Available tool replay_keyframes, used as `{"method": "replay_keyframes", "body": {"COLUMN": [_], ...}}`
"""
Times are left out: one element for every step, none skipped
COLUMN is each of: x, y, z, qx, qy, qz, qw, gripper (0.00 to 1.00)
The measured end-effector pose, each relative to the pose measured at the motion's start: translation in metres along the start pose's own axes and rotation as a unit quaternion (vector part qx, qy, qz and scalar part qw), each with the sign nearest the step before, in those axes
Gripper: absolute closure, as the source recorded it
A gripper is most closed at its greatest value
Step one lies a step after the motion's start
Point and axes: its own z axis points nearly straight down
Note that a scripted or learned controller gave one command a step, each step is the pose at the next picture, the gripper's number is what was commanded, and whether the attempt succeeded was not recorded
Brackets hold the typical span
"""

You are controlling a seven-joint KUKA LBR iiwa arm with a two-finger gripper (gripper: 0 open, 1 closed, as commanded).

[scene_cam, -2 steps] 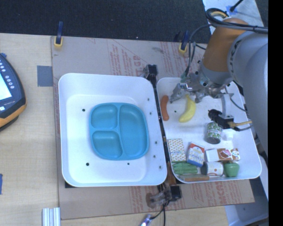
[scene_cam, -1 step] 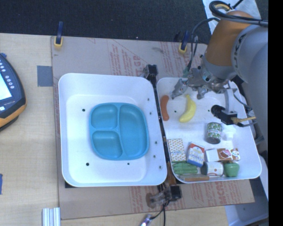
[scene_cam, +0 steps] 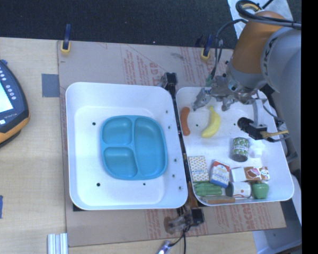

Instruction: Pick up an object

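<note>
Gripper [scene_cam: 213, 102] over far end of right bin [scene_cam: 284, 157], fingers spread, nothing between them. Banana [scene_cam: 212, 125] just below fingertips, apart. Sausage [scene_cam: 185, 120] left of banana. Can [scene_cam: 240, 148] mid-bin. Small boxes [scene_cam: 220, 173] and green items clustered at near end. Blue divided plate [scene_cam: 133, 146] in left bin [scene_cam: 79, 142].
</note>
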Motion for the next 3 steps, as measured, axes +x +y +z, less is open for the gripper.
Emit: {"method": "replay_keyframes", "body": {"x": [-0.003, 0.0, -0.013], "y": [0.0, 0.0, -0.091], "z": [0.014, 0.005, 0.045], "qx": [0.003, 0.001, 0.003], "qy": [0.0, 0.0, 0.0], "qz": [0.0, 0.0, -0.001], "qw": [1.0, 1.0, 1.0], "gripper": [0.0, 0.0, 0.0]}}
